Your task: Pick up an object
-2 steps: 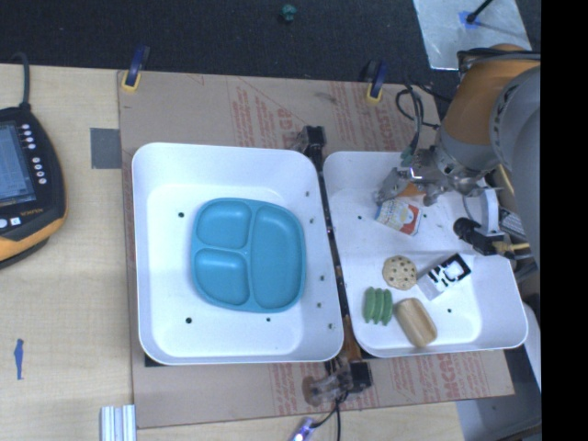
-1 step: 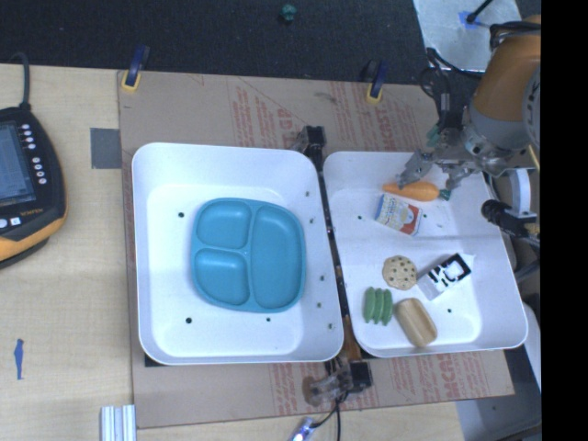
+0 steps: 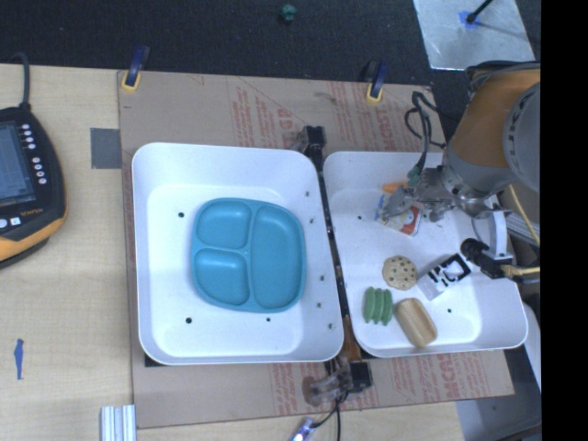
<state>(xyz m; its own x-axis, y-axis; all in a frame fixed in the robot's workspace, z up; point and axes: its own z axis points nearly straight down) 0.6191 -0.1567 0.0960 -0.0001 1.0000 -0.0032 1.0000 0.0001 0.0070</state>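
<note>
My gripper is low over the back part of the right bin, reaching in from the right under the grey arm with its orange band. Small orange and red pieces show right at the gripper's tip, partly hidden by it; what they are is unclear. In front of the gripper lie a round speckled cookie, a green ridged item and a tan bread roll. A black-and-white block sits to the cookie's right.
The left bin holds a blue divided plate. A black and orange pendant lies on the bench at far left. Clamps pin the cardboard sheet at the back.
</note>
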